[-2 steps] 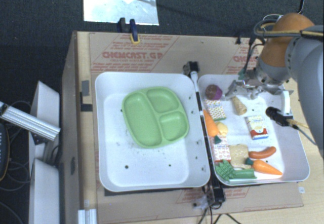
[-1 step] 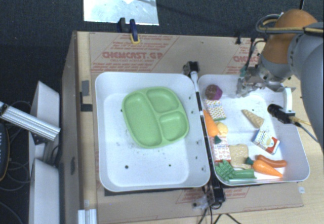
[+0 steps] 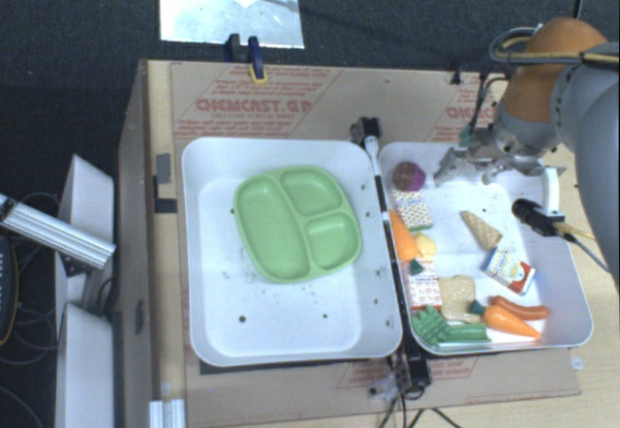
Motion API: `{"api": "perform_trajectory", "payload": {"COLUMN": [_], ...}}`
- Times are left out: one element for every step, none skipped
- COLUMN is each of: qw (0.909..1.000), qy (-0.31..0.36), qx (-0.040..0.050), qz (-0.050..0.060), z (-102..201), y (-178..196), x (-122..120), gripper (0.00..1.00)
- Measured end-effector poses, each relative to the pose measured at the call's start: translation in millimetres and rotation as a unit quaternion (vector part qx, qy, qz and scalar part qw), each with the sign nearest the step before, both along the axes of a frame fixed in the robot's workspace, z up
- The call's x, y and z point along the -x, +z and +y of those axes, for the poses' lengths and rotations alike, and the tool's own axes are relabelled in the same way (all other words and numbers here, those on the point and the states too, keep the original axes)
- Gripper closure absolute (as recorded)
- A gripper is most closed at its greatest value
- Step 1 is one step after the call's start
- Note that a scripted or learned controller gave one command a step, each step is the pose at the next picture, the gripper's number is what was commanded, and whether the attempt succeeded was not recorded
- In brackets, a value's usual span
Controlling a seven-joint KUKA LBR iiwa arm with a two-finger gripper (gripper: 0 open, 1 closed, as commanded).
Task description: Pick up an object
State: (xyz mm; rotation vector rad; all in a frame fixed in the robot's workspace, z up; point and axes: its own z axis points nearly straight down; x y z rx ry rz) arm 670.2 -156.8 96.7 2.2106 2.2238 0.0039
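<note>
Bench: brown board with red lettering, bearing two white bins side by side, their inner rims touching down the middle.

Left bin: holds one green plate with three compartments, set slightly tilted near the centre. Bare white floor runs along all four walls, widest toward the near edge.

Right bin: crowded along its left wall and near edge; the open floor is in the middle and toward the far right corner, under my arm.

My arm: grey with an orange band, entering from the right over the far right corner of the right bin.

My gripper: hanging above the far part of the right bin, beside the purple ball. I cannot tell whether my fingers are apart or together, and I see nothing between them.

Contents of right bin, larger to smaller:
- carrot, lying near the near right edge, with a red sausage just beside it.
- green leafy piece in the near left corner.
- orange wedge against the left wall.
- beige cracker, near the middle.
- bread wedge, alone on open floor.
- small carton, right of centre.
- checked packet, below the ball.
- purple ball, far left corner, apart from the walls.
</note>
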Motion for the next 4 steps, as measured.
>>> {"api": "perform_trajectory", "payload": {"qw": [1.0,1.0,1.0,1.0], "qy": [-0.001,0.0,0.0,-0.002], "qx": [-0.0013,-0.0013,-0.0011,-0.001], "qz": [0.002,0.001,0.002,0.002], "z": [27.8,61.8,72.8,68.8], "y": [-11.9,-11.6,-12.1,-11.8], "x": [0.9,0.8,1.2,1.1], "gripper": [0.0,0.0,0.0,0.0]}}
